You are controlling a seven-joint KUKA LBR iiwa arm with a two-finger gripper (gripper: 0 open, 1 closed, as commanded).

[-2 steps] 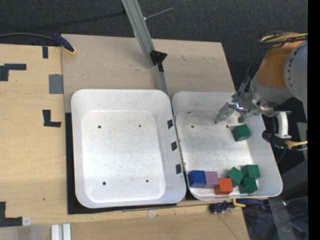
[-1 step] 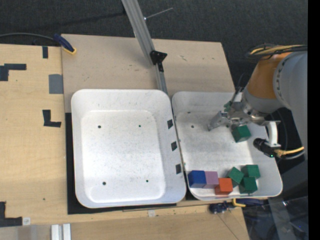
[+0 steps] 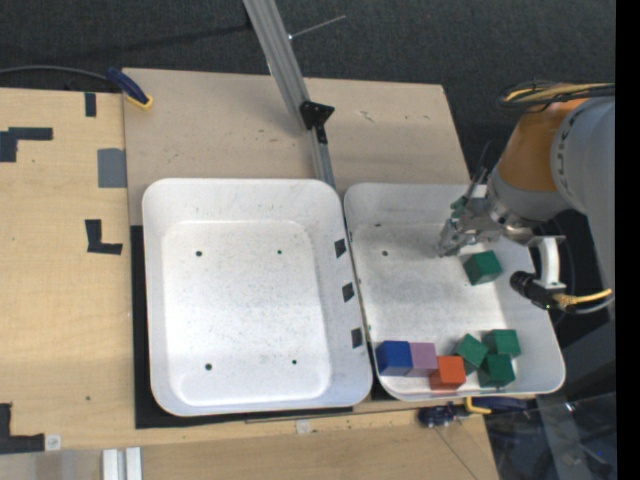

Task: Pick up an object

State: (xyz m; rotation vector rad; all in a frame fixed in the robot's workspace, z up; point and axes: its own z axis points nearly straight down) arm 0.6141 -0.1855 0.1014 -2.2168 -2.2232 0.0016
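Whether the fingers of the two-finger gripper (image 3: 456,240) are spread or closed cannot be told at this slant; they point down into the right-hand shallow white bin (image 3: 400,218), near its right rim, with nothing visibly between them. A loose green cube (image 3: 483,267) lies on the bin floor just beside the gripper, toward the bin's near right side. Along the near rim sit a blue cube (image 3: 394,357), a pale purple cube (image 3: 423,357), an orange cube (image 3: 449,371) and three more green cubes (image 3: 490,355) clustered in the near right corner. The left-hand white bin (image 3: 160,208) touches the right bin along their shared edge. Both rest on a pale wooden bench (image 3: 220,118) marked with dark tape patches, above a dark carpeted floor (image 3: 120,13). A slanted grey metal rail (image 3: 280,53) crosses the bench's far edge.
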